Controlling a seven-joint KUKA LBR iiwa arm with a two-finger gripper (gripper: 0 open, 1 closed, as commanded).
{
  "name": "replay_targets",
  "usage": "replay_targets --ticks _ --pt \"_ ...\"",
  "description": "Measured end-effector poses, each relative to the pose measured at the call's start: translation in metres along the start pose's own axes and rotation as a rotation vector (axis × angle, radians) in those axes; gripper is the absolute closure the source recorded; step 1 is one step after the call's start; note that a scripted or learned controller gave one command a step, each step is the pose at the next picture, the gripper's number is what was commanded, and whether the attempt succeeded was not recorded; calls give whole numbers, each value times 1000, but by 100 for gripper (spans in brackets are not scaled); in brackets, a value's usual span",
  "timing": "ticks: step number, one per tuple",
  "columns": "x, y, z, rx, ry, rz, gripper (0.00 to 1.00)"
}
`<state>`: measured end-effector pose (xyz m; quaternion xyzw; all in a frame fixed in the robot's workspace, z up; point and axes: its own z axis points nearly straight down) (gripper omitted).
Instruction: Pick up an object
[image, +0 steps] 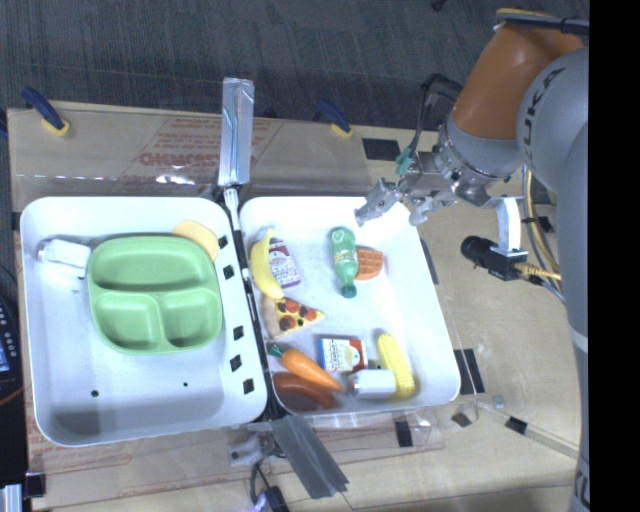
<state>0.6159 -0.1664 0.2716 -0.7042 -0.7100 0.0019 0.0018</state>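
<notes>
The right bin (432, 300) holds toy food: a banana (262, 265), a green bottle (344, 260), an orange waffle-like piece (370, 262), a pizza slice (296, 316), a carrot (308, 368), a ketchup packet (341, 352), a corn cob (397, 363) and a white block (374, 381). My gripper (401, 205) hangs over the bin's far right corner, above and to the right of the bottle. It is open, its fingers spread apart with nothing between them.
The left bin (60, 400) holds a green divided tray (155, 292), a yellow piece (198, 238) and a small white item (65, 254). A silver taped post (236, 130) stands at the far end of the wall between the bins. A black cable fitting (492, 255) sits right of the bin.
</notes>
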Motion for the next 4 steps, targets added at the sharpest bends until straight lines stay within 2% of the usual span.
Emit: replay_targets --ticks 1,2,3,4 --pt "5 4 72 3 2 246 0" --pt "-28 24 170 -19 -1 187 0" --pt "-24 26 159 -19 7 180 100" --pt "4 42 60 -6 1 160 100"
